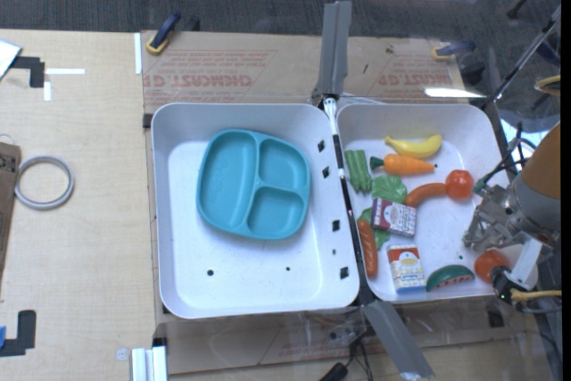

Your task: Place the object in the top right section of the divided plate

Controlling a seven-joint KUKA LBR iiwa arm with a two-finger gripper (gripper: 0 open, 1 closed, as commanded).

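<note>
A blue divided plate point(253, 185) lies in the left bin point(178, 281), with one long section on its left and two smaller ones on its right. Its top right section point(284, 167) holds nothing. My gripper point(482, 232) hangs low over the right edge of the right bin point(464, 116). It is just above a round orange-red toy fruit point(491, 264), and I cannot see whether it touches it. Several toy foods lie in that bin, among them a yellow banana point(413, 144), a carrot point(406, 164) and a red tomato point(459, 183).
The right bin also holds a green pepper point(358, 169), a red-and-white packet point(393, 216), a small carton point(406, 268), a watermelon slice point(449, 277) and a red sausage point(368, 247). A tape roll point(40, 182) lies on the wooden bench at the left.
</note>
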